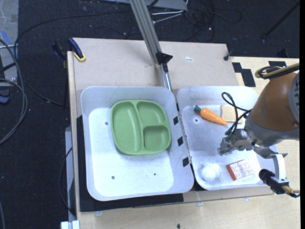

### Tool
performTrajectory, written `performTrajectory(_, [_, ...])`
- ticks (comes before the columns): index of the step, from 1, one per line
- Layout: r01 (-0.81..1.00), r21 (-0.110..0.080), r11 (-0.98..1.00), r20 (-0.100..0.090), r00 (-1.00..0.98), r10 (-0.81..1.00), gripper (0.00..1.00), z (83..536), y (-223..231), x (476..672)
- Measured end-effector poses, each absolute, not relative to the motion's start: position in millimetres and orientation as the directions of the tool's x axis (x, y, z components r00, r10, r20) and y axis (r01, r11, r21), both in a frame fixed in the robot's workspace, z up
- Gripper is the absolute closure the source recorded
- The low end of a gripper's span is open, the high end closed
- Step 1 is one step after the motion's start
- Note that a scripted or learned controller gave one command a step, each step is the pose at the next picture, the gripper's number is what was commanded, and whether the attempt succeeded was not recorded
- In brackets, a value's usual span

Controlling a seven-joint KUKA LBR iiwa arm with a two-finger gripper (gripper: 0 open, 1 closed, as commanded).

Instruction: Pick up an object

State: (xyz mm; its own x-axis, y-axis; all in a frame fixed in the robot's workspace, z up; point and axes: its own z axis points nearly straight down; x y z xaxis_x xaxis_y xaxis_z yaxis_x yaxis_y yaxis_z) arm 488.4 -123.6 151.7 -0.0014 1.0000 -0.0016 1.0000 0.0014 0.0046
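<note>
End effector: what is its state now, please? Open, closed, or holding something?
End effector: cannot be told; it sits low in the right bin, near the carrot, with nothing seen held.

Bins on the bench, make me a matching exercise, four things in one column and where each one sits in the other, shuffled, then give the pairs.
Things:
1. green divided plate
2. carrot
3. white ball
4. red packet

Places:
A. right bin, far side, near the divider
B. right bin, near edge, left of the red packet
C. left bin
D. right bin, near edge, below the gripper

Pairs: 1-C, 2-A, 3-B, 4-D
</note>
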Motion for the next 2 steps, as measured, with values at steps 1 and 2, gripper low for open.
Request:
performTrajectory(1, [1.0, 0.006, 0.001, -0.002, -0.001, 1.0, 1.0, 208, -128, 480.9])
performTrajectory(2, [1.0, 0.007, 0.003, -0.002, -0.003, 1.0, 1.0, 259, -128, 482.7])
